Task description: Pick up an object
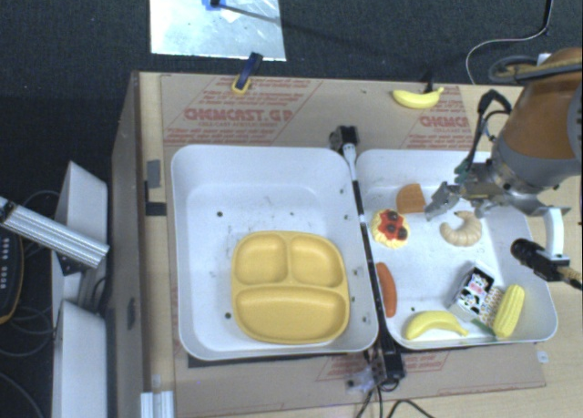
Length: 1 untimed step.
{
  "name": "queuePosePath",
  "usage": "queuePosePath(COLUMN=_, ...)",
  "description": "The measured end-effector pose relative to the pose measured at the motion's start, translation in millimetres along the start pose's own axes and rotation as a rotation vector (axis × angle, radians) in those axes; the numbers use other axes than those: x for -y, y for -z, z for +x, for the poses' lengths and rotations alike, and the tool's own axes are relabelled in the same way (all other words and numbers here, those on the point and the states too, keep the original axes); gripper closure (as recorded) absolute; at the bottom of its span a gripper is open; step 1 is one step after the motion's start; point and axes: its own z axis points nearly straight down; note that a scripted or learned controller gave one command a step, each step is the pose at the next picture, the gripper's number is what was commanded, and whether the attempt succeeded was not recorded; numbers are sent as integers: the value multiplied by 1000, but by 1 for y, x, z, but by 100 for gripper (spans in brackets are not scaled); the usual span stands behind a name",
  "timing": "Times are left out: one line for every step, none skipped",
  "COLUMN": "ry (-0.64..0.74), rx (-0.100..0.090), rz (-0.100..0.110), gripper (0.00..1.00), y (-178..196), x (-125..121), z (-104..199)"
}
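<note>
My gripper (462, 204) hangs over the back of the right bin (537, 330), open, with nothing between its fingers. Just below it lies a pale croissant (462, 230). An orange wedge (411, 198) sits to the gripper's left. A round yellow toy with red topping (391, 229) lies in front of the wedge. Toward the bin's front are a red sausage (387, 289), a yellow banana (435, 323), a cow-print carton (473, 290) and a corn cob (508, 309).
The left bin (196, 179) holds a yellow divided plate (290, 285). A second banana (417, 96) lies on the cardboard bench behind the right bin. A black divider strip (362, 225) runs between the bins.
</note>
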Motion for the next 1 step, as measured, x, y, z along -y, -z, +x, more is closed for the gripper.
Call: queuePosePath(ry=-3, rx=1, rz=1, gripper=0, y=-99, x=39, z=-44)
